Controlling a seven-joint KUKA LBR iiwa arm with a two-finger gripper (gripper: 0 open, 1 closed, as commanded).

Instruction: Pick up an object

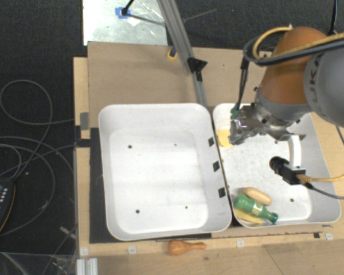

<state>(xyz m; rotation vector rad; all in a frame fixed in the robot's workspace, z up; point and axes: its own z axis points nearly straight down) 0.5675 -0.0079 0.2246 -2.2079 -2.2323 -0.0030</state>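
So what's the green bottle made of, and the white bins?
The green bottle looks like shiny plastic: there are bright glints on its smooth skin, though it could be glass. The white bins look like thin moulded plastic, matte, with rounded corners and soft raised rims.

Two white bins (155, 116), one green bottle (255, 209)

The gripper (239, 132) hides part of a yellow object (223, 137) in the right bin (324, 211), its fingertips cannot be made out, and the arm (321, 79) is cut by the right edge.
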